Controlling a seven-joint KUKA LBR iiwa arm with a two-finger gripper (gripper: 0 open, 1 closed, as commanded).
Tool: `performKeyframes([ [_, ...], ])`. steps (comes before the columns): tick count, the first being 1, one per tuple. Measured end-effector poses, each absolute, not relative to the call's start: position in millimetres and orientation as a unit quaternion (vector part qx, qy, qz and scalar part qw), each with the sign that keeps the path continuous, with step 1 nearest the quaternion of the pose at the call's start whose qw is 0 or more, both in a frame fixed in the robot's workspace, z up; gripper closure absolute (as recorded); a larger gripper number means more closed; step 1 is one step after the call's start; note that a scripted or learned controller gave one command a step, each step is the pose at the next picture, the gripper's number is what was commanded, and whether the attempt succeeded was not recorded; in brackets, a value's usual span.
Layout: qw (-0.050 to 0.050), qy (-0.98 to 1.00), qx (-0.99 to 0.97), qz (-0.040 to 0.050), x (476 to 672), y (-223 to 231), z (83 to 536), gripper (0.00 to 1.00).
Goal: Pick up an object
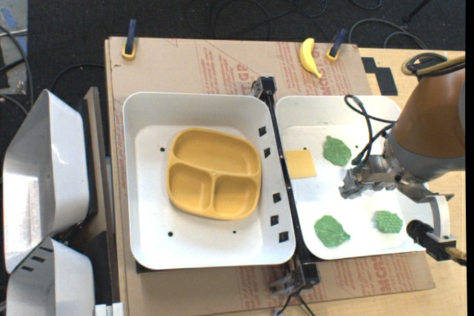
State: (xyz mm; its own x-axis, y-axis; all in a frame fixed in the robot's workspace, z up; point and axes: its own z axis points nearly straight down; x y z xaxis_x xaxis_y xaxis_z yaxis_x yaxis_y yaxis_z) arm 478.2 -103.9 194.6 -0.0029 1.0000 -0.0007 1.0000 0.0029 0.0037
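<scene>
In the right bin [311, 109] lie a flat yellow square [301, 164], a green leafy piece [336, 151] near the middle, another green leafy piece [330, 230] at the front, and a small bumpy green piece [387, 221] at the front right. My gripper [354, 185] hangs low over the right bin, between the upper green piece and the bumpy one, just right of the yellow square. Nothing shows between its tips. The arm's orange band [437, 111] and grey wrist cover the bin's right side.
The left bin [141, 181] holds a yellow divided tray [215, 174]. A yellow banana [309, 58] lies on the cardboard behind the right bin, beside a blue clamp [337, 43]. Another clamp [130, 38] sits at the back left. White containers [41, 174] stand at the far left.
</scene>
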Motion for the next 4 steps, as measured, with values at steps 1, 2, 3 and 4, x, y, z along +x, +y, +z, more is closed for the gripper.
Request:
performKeyframes([
  [1,0.001,0.708,0.706,0.0006,479.3,-103.8,204.7,1.0],
  [2,0.0,0.71,0.705,0.0008,505.1,-53.4,218.1,1.0],
  [3,0.001,0.71,0.705,0.001,534.5,-12.1,227.3,1.0],
  [4,0.0,0.71,0.704,0.0008,557.3,37.0,217.3,1.0],
])
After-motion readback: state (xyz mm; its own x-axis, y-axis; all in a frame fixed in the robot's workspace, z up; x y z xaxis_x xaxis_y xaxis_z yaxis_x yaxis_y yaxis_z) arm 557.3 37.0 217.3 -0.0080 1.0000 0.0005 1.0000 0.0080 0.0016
